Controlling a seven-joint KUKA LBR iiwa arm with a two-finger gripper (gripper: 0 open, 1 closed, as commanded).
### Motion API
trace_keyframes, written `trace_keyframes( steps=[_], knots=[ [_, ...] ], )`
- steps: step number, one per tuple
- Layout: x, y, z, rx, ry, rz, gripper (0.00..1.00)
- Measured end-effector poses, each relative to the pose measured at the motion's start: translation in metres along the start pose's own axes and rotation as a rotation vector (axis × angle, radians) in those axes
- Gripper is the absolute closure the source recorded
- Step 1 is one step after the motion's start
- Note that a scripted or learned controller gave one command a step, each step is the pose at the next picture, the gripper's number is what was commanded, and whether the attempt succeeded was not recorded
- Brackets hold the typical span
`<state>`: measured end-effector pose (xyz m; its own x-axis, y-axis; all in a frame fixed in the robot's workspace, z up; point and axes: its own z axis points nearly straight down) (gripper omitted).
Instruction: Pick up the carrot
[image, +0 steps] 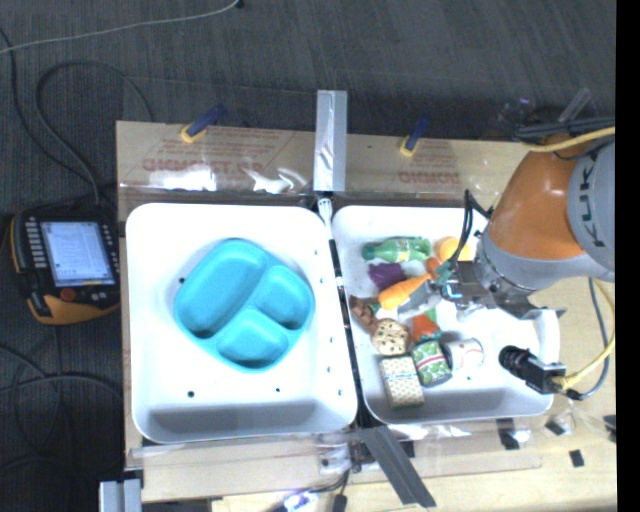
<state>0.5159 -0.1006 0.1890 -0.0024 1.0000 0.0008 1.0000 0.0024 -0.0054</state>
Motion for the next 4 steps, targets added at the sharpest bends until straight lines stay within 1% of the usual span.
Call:
trace_keyframes(
  steps=[1,2,3,4],
  knots=[
    [0.0024,0.0555,0.0877,-0.02,-0.004,-0.079,0.0],
    [0.0029,0.0493,0.0867,0.0,0.001,-0.077,1.0],
    [0.0028,0.0491,0.0868,0.001,0.001,-0.076,0.0],
    [0.0028,0.0476,0.0792,0.005,0.002,-0.076,1.0]
  ],
)
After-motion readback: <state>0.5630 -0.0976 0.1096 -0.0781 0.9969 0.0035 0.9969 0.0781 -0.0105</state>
